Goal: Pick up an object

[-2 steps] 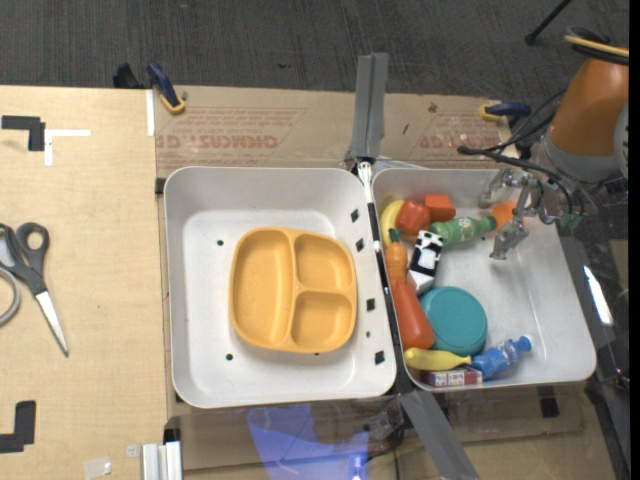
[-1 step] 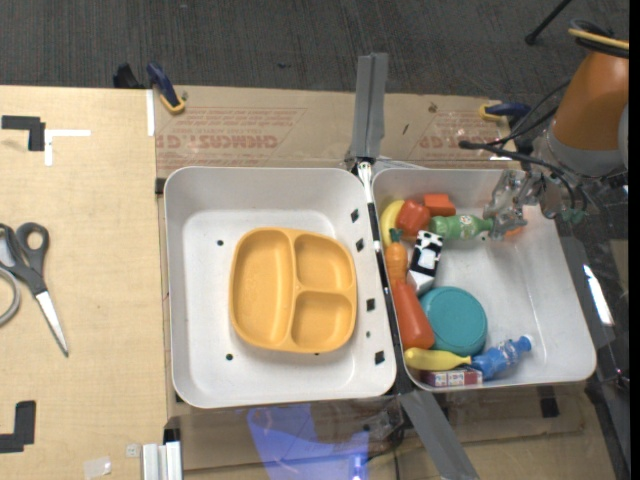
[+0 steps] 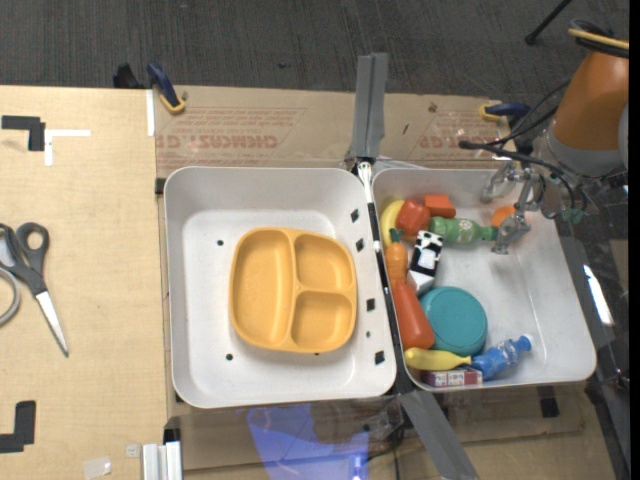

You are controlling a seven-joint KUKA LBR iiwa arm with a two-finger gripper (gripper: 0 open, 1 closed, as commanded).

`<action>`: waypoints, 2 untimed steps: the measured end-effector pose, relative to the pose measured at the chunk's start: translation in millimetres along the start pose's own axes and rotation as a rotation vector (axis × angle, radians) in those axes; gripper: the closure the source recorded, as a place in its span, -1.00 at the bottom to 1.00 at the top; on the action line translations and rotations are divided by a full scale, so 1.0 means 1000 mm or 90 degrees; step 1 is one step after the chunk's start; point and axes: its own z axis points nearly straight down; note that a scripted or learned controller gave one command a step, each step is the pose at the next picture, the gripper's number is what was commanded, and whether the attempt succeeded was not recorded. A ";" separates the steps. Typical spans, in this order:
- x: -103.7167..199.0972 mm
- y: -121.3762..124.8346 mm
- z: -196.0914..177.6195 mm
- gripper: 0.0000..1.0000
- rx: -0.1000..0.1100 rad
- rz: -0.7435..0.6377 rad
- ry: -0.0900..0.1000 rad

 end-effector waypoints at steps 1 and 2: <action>0.005 -0.002 0.012 -1.00 -0.002 0.061 0.005; 0.003 -0.001 0.001 1.00 0.000 0.058 0.001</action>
